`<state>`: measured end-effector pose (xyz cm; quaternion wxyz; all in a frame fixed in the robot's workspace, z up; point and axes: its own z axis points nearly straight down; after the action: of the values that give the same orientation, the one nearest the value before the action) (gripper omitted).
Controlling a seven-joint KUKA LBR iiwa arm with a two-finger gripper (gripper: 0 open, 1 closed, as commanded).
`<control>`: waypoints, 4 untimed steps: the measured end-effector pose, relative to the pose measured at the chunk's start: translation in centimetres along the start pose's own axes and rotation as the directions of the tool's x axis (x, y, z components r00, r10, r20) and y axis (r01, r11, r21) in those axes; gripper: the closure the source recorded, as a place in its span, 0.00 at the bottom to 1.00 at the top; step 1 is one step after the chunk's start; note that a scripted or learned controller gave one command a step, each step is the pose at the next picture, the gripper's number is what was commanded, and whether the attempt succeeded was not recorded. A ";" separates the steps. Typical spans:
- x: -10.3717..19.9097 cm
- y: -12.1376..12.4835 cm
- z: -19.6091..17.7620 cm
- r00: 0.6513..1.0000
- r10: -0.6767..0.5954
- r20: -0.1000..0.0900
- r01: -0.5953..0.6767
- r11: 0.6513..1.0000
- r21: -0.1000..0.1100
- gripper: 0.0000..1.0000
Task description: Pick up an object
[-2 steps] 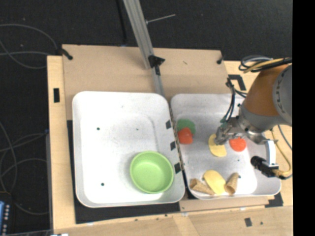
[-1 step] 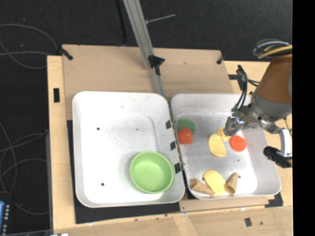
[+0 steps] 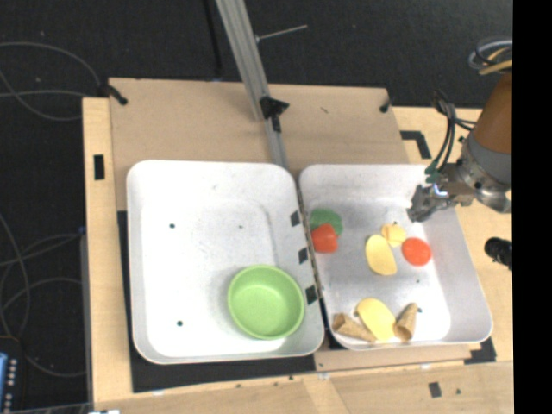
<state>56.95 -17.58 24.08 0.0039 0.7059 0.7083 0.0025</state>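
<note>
Reaching in: the gripper (image 3: pixel 424 203) comes from the right and hangs over the top right part of the right bin (image 3: pixel 362 179).
Gripper: it is small and dark in this picture, so I cannot tell how it is set. Nothing can be seen in it.
Arm: grey, with an orange band (image 3: pixel 498 119) above the wrist.
Right bin: this is where the small things lie.
Closest things: a small yellow piece (image 3: pixel 393 233) and a red ball (image 3: pixel 417 251) lie just below the gripper, near each other.
Middle of the bin: a yellow oval thing (image 3: pixel 380 255) lies just left of the red ball.
Left side of the bin: a green thing (image 3: pixel 326 222) with a red thing (image 3: pixel 325 240) touching it, both close to the wall between the bins.
Bottom of the bin: a yellow banana-like thing (image 3: pixel 376 317) lies with a brown cone (image 3: pixel 406 322) on its right and another brown piece (image 3: pixel 351 326) on its left.
Left bin: a green bowl (image 3: pixel 266 301) sits in the left bin (image 3: pixel 172 197), near the lower right corner.
Done so far: the arm is over the bin with the things in it.
Left to do: all of the picking. Every thing lies on the bin floor, so it looks like none has been lifted yet.
Next, I think: go down on one thing, maybe the small yellow piece or the red ball, close on it and lift.
</note>
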 end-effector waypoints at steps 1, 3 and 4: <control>-0.2 0.0 2.9 1.000 0.004 0.001 -0.004 1.000 0.011 1.00; 10.5 2.5 3.7 1.000 -0.003 -0.004 0.003 1.000 0.010 1.00; 16.2 4.0 3.8 1.000 -0.005 -0.005 0.005 1.000 0.008 1.00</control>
<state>60.94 -1.37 20.30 -0.0003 0.7041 0.7101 0.0014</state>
